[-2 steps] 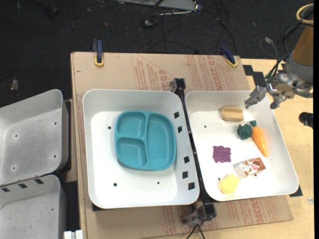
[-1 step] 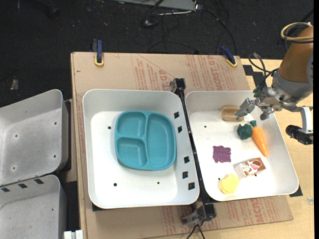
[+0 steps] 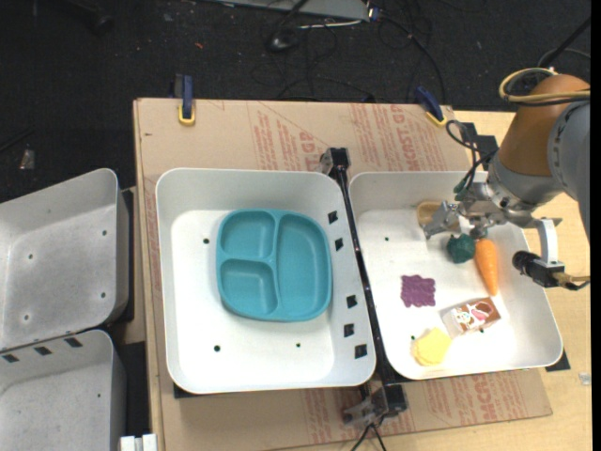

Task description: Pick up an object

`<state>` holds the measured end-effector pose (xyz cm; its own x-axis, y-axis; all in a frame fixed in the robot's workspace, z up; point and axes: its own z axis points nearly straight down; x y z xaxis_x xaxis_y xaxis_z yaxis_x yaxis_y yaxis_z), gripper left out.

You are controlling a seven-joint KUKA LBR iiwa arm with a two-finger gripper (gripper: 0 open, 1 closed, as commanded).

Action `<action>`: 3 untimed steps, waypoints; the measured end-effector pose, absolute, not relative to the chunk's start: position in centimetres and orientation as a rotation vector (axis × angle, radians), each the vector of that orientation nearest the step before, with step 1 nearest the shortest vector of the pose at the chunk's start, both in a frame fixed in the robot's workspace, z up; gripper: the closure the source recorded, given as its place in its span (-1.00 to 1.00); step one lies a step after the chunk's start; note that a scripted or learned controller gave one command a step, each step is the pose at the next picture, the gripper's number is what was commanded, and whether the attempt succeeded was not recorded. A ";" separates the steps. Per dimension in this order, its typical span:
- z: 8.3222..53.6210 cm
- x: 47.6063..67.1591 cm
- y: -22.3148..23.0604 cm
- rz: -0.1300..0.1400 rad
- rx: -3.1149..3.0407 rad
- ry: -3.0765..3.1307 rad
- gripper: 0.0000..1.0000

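Pincer (image 3: 457,222) sits low in the upper right of the frame, over the far part of the right bin (image 3: 545,346), at the end of the grey arm (image 3: 554,148) with its orange band that comes in from the right edge. Whether it is wide or narrow cannot be told, since the wrist and its fittings crowd that spot.

Just below and slightly right of the pincer lies a small dark teal object (image 3: 461,248), seemingly touching or nearly touching the tool's lower end; nothing can be seen clamped there. Right beside the teal piece, on its right, an orange carrot (image 3: 487,264) lies with its tip pointing down the frame. A tan lump (image 3: 431,214) sits just left of the pincer, near the bin's far wall.

Further down toward the middle of that bin is a purple flat piece (image 3: 418,290), well apart from the pincer. Lower still, a small printed packet (image 3: 472,315) lies tilted, and a yellow object (image 3: 432,347) rests near it at the bin's lower part.

Across the divider, the left bin (image 3: 188,346) holds a teal divided plate (image 3: 274,264) with three compartments, at the centre of the frame. Both bins stand on a cardboard sheet (image 3: 272,134).
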<state>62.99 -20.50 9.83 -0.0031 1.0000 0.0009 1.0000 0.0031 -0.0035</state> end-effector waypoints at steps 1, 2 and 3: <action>11.3 63.2 -20.6 -0.003 -2.220 -2.228 1.00; 17.5 63.4 -21.3 -0.005 -2.225 -2.228 1.00; 21.9 63.4 -21.2 -0.005 -2.223 -2.229 1.00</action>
<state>63.45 -21.19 21.91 -0.0024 1.0000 -0.0027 1.0000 0.0025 0.0069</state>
